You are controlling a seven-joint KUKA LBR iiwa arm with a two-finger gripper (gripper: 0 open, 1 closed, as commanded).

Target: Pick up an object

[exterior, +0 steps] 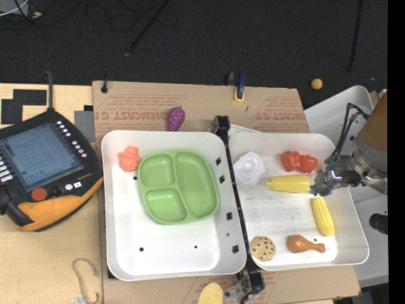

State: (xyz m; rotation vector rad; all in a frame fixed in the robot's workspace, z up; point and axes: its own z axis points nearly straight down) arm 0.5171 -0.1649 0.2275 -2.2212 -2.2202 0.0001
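From above, the pincer (324,183) sits low over the right bin (278,230), at the right tip of a yellow banana-like piece (289,183) and just above the corn cob (323,215); whether it is apart or together cannot be told. A red pepper (298,162) lies up-left of it, a chicken drumstick (305,244) and cookie (262,248) below. The left bin (126,246) holds a green divided plate (177,187).

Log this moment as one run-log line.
gripper low in right bin | between yellow banana-like toy and corn cob | grasp: unconfirmed | green tray in left bin
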